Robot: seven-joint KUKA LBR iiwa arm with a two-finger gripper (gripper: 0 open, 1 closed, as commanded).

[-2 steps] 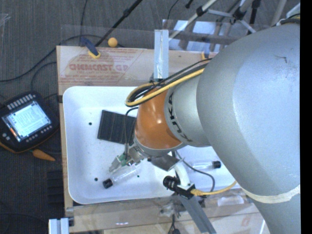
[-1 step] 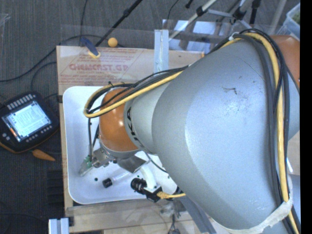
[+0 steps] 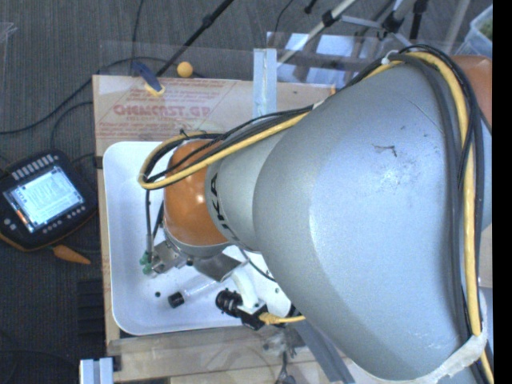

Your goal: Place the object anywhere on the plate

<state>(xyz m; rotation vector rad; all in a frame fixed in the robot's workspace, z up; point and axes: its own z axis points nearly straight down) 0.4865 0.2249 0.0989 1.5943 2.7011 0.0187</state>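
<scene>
The two-finger gripper hangs low over the floor of the shallow white plastic bin. It sits tucked under the arm's wrist, so whether it is parted or closed on anything cannot be told. Nothing can be seen held in it.

Nearest the bin's front rim lies a small black piece, resting flat on the white floor. If this is the task's object, it sits just in front of the gripper and a little to its side, near it but apart from it. That suggests a pick that has not yet taken hold. Just beside it a white-and-black fitting juts from the wrist.

Above these comes the glossy orange band. Behind it the broad grey arm casing swings in from the right and covers much of both bins, so where the plate lies cannot be told. The arm is bent steeply down, probably so the tool meets the bin floor from above. A yellow cable loops along the casing, slack enough to follow the wrist.

Beyond the bin, a brown cardboard sheet with faded red lettering lies flat at the bench's far side, with a small orange ball past its edge. Well off to the left, a black handheld control pendant with a lit screen rests on the dark floor.
</scene>
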